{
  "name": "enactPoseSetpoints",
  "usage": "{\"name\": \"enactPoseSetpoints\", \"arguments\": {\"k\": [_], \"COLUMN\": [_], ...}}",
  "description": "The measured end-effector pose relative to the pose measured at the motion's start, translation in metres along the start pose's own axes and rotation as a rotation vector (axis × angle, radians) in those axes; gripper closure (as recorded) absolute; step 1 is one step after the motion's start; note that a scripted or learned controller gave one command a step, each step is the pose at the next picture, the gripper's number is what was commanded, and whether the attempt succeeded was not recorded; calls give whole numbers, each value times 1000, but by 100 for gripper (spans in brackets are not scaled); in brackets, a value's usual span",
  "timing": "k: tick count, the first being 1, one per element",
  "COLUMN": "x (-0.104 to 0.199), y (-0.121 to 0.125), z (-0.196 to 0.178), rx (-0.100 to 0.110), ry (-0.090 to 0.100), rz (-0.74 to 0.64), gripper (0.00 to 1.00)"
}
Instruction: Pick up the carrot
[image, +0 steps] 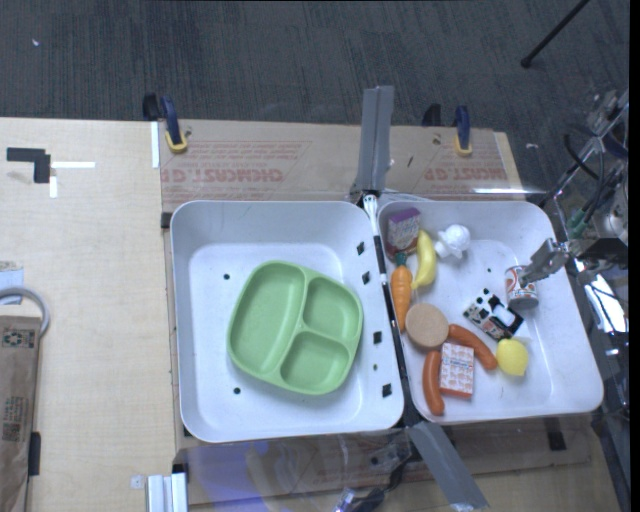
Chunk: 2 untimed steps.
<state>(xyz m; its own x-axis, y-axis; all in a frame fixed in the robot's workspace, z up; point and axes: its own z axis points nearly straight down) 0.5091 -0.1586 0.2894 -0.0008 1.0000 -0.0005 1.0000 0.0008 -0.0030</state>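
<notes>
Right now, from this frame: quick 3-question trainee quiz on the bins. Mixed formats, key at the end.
1. True or false: the carrot lies in the bin with the green divided plate.
2. Which touches the carrot's upper end? A) banana B) lemon C) small can
3. Fill in: the carrot lies along the right bin's ____ wall.

Key: 1 false. 2 A. 3 left.

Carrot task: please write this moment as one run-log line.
carrot: right bin, left wall, beside banana | gripper: right side, far from carrot | grasp: not yet done
</notes>
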Motion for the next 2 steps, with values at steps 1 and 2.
{"name": "enactPoseSetpoints", "arguments": {"k": [1,2], "x": [44,58], "y": [-31,-26], "z": [114,191], "rx": [0,-19], "ry": [1,-4], "rz": [-230,-265], "gripper": [0,0]}}
